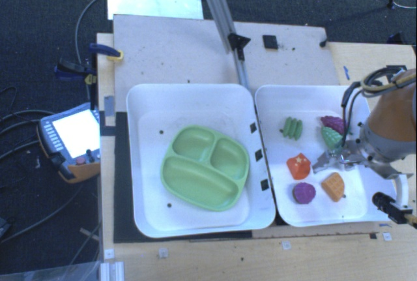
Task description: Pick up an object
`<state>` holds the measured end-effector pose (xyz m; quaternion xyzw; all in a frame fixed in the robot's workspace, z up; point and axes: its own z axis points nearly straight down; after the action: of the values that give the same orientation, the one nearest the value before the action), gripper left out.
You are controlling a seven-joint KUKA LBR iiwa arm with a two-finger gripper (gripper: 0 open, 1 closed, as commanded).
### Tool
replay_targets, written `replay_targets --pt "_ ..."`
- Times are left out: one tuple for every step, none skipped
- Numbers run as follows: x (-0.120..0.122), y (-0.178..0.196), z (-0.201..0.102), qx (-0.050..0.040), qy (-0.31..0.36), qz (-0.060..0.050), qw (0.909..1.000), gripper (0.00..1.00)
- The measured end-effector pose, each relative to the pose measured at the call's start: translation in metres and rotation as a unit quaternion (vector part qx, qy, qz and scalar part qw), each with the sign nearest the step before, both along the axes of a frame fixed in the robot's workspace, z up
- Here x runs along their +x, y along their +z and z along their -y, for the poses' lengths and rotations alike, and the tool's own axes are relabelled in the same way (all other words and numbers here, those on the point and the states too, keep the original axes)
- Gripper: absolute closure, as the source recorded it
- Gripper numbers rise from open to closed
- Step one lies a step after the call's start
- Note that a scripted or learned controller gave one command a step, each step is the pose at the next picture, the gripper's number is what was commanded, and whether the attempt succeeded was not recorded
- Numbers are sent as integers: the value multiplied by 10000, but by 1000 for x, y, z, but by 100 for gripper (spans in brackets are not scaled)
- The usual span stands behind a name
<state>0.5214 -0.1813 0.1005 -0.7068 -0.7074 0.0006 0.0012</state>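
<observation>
The right bin (273, 143) holds several toy foods: a green ridged piece (291, 128), a purple bunch (332, 122), a light green piece (331, 137), a red-orange piece (298, 165), a round purple piece (303, 193) and an orange piece (333, 186). My gripper (330, 160) reaches in from the right and hangs low over the middle of this bin. It sits between the light green piece and the orange piece, just right of the red-orange one. Nothing shows in its grasp.
The left bin (146, 143) carries a green divided plate (206, 167). The arm's orange band (393, 113) stands over the right bin's right edge. A metal pole (221, 6) slants across the back board. A tablet-like pendant (70, 139) lies off the bench's left side.
</observation>
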Motion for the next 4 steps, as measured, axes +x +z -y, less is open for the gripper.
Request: replay_targets --pt "2 -14 0 -7 1 30 10000 0" --pt "4 -1 1 -18 3 70 10000 100" --pt "9 62 -1 -14 20 41 10000 100" --pt "1 117 -3 -11 21 39 10000 100"
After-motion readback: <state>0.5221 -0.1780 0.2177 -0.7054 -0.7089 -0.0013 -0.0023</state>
